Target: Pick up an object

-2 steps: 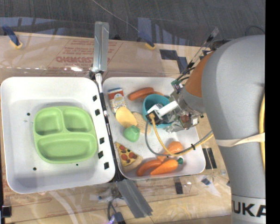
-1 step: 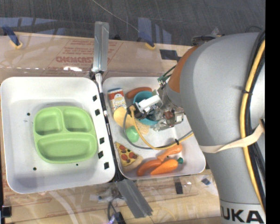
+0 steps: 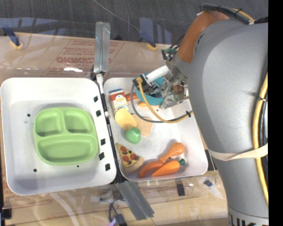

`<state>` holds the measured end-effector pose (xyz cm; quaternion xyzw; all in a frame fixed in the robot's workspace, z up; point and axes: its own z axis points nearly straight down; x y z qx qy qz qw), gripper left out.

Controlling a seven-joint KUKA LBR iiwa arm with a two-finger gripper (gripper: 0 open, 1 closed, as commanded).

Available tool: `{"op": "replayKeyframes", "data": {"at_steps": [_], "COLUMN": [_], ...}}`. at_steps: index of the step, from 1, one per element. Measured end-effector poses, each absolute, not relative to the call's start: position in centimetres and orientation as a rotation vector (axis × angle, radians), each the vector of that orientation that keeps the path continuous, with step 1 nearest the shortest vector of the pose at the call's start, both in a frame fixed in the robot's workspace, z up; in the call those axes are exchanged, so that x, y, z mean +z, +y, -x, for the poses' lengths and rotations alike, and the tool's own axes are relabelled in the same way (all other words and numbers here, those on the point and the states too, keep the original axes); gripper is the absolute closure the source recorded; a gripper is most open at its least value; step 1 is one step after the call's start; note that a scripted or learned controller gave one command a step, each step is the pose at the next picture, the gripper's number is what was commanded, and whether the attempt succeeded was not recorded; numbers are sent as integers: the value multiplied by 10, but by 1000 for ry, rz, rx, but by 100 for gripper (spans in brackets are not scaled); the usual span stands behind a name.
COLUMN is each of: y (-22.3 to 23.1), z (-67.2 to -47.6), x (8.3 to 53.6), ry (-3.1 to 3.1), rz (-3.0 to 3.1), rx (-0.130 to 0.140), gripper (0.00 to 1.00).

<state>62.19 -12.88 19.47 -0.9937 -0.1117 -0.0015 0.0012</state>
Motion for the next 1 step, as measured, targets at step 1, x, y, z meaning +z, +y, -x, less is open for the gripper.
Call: {"op": "replayKeyframes", "data": {"at_steps": [1], "y": [-134], "z": [-567], "x": [100], "ry": [-464], "rz": [3110], "rx": [-24], "gripper": [100]}}
